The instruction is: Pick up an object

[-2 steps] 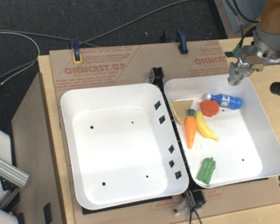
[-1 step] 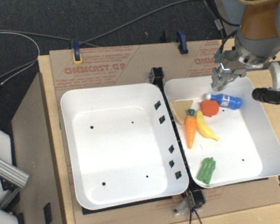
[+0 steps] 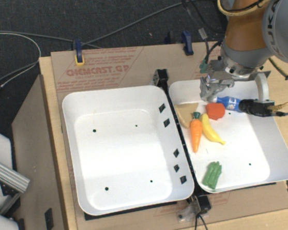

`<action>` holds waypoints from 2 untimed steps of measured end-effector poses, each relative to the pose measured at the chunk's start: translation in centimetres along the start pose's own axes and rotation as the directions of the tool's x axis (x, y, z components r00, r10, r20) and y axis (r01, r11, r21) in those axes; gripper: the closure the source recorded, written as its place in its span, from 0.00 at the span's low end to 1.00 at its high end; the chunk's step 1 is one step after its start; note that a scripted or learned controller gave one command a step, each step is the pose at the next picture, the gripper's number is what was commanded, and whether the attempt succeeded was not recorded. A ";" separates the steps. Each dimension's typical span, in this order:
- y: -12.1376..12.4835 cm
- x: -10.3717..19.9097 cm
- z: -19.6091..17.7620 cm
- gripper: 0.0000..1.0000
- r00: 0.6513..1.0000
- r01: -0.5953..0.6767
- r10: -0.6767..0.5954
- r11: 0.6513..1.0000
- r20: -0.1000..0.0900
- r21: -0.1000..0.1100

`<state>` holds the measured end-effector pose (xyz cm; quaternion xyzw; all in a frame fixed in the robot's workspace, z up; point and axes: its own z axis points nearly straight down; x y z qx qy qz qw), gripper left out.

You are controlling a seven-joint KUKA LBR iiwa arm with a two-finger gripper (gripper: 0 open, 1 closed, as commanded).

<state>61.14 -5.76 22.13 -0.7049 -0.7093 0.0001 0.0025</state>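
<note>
Overhead, the gripper (image 3: pixel 212 94) hung low over the back of the right bin (image 3: pixel 260 173), beneath the orange-banded wrist (image 3: pixel 245 26). Whether it was apart or together could not be determined from this slanted view, and nothing could be seen held in it.

Just in front of the gripper lay a round red-orange object, probably a toy tomato (image 3: pixel 216 111), with a blue item (image 3: pixel 230 103) touching its far right side. Nearer the divider, an orange carrot (image 3: pixel 195 132) and a yellow banana (image 3: pixel 211 131) lay side by side, apparently in contact. A green vegetable (image 3: pixel 212 175) rested well apart from them at the front edge of the bin. The left bin (image 3: pixel 119 148) stood alongside.

Judged from its position, the tomato was the likeliest target. It appeared to be a light, rigid plastic piece with a smooth, rounded surface, and so liable to slip or roll. Hold should be taken across its widest part, with the closing line clear of the blue item.
</note>
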 end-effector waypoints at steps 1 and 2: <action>-0.7 5.9 -1.0 1.00 1.000 0.001 -0.001 1.000 0.000 -0.002; -1.7 10.2 -1.2 1.00 1.000 0.000 0.000 1.000 0.001 -0.001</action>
